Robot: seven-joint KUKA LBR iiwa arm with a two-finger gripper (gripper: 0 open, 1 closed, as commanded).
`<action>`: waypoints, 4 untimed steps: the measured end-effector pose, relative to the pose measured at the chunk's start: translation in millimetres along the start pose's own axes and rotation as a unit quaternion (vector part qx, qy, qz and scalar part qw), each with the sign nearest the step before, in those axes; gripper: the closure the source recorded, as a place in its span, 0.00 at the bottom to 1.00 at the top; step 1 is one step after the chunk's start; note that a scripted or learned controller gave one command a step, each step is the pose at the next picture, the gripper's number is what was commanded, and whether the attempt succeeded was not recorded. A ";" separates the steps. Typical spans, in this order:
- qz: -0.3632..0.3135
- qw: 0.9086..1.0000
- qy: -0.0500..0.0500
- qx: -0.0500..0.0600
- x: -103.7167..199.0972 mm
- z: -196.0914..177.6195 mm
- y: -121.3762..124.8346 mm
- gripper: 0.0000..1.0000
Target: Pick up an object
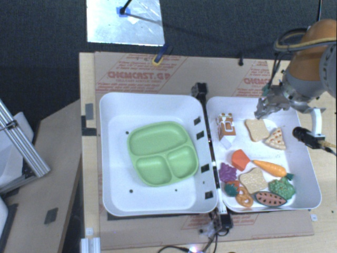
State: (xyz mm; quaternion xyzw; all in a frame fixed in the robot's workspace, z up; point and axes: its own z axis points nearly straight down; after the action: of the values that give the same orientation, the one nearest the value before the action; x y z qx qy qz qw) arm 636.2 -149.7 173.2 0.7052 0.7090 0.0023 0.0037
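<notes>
- The toy foods lie in the right bin (315,194), spread from its middle down to its near edge.
- A slice of bread (256,129) lies at the far end of the group, just below the gripper (266,107); a pizza wedge (275,139) lies just beside it on the right.
- A small white and brown piece (226,125) sits near the bin's left wall.
- Lower down are an orange-red block (240,159), a carrot (270,167), a purple bunch of grapes (227,172), a second bread slice (254,179), a pretzel (244,196), a green leafy piece (281,186) and a watermelon slice (269,198), packed close together.
- The gripper hangs over the far part of the right bin, its tips pointing down toward the first bread slice; nothing shows between the tips, and whether they are apart or together cannot be told.
- The arm (310,62) comes in from the upper right, grey with an orange band.
- The left bin (113,109) holds a green tray (160,153) with three compartments, lying flat near its middle.
- Both bins rest on a sheet of cardboard (137,70) on the bench.
</notes>
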 end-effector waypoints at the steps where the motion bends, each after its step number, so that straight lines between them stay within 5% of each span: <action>1: 0.000 1.000 0.000 0.000 -0.5 -55.0 2.4 1.00; 4: -0.002 1.000 0.002 0.005 112.0 -41.7 -94.9 1.00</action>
State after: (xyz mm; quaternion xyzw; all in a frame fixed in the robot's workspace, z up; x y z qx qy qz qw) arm 540.4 -38.2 213.9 0.7041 0.7101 0.0000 -0.0014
